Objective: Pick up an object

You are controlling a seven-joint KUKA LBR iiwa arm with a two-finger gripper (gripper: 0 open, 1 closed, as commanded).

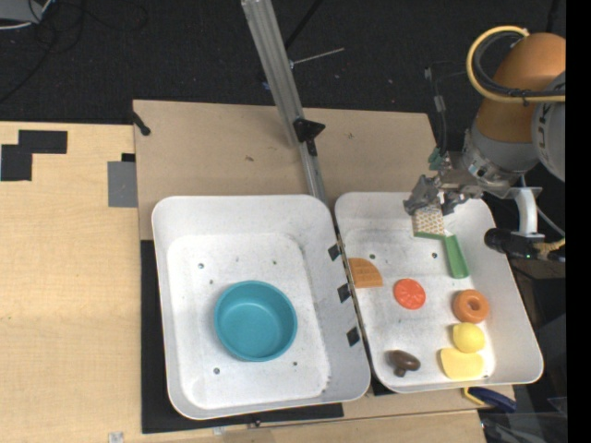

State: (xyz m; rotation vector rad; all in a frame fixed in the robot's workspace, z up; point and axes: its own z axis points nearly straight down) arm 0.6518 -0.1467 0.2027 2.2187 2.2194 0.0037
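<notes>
This looks like a robotics lab: a plywood desk (74, 275) carries two shallow white bins (185, 224) of toy test objects, an aluminium rail (277, 63) rises on a slant above them, loose cables (37, 3) trail across the dark floor, and an industrial arm (517, 90) reaches in.

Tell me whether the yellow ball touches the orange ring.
Apart. The camera view shows a thin strip of white bin floor between the yellow ball and the orange ring.
</notes>
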